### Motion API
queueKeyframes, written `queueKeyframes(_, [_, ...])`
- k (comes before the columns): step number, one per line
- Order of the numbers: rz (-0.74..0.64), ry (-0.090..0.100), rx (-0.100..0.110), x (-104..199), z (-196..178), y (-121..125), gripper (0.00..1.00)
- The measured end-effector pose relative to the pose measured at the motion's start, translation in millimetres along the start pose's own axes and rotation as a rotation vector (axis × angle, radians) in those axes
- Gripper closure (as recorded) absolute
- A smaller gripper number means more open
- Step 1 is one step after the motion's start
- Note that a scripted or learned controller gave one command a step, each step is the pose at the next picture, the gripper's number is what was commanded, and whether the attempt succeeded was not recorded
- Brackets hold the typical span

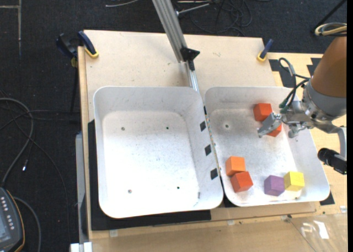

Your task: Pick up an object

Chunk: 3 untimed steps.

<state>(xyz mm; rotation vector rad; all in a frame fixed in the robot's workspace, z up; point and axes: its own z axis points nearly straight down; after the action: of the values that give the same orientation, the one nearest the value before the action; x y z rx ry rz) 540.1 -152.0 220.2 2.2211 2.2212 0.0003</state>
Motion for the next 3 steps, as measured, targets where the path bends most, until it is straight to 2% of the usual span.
queueKeyframes(1, [0.002, -0.003, -0.001, -61.0, 128.2, 50.8, 0.0])
queueKeyframes(2, [-0.007, -0.002, -0.004, -20.9, 124.2, 103.4, 0.0])
queueKeyframes(3, [-0.005, -0.002, -0.001, -23.3, 114.7, 101.1, 1.0])
